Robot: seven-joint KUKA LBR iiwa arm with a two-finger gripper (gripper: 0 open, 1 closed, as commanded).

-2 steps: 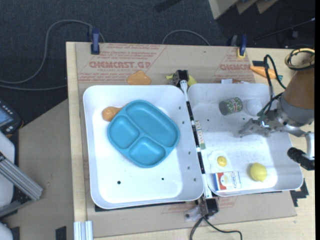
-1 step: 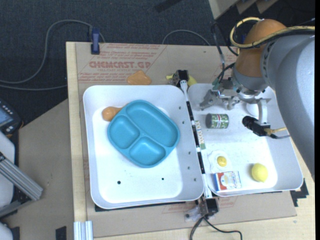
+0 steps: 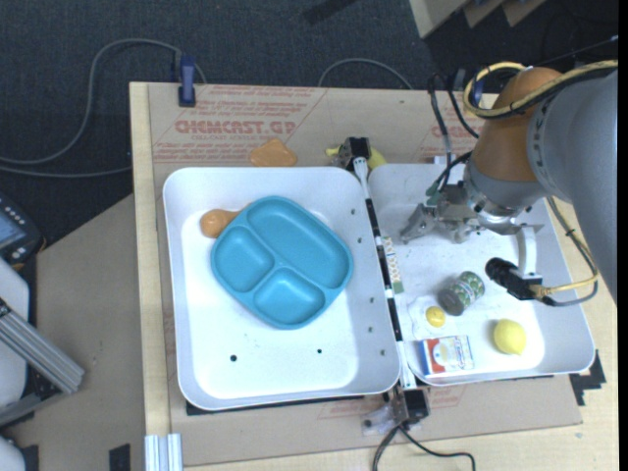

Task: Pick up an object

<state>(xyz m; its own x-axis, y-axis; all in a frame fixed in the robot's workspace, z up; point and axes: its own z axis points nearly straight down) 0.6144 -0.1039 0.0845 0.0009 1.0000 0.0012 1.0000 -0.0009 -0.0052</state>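
Objects for picking lie in the right bin point(image 3: 559, 263) on the worktop point(image 3: 157, 263): a greenish can point(image 3: 461, 291), a yellow lemon point(image 3: 508, 337), a small red-and-white carton point(image 3: 446, 353) and a tiny yellow piece point(image 3: 435, 316). Largest is the left bin point(image 3: 196, 361), bearing a blue divided plate point(image 3: 282, 261) and an orange lump point(image 3: 213, 223). The pincer point(image 3: 439, 219) hangs low over the right bin's far end; whether it is parted or closed cannot be told.

A robotics lab: white bins point(image 3: 186, 263) on a cardboard-topped bench point(image 3: 235, 116), loose cables point(image 3: 108, 62).
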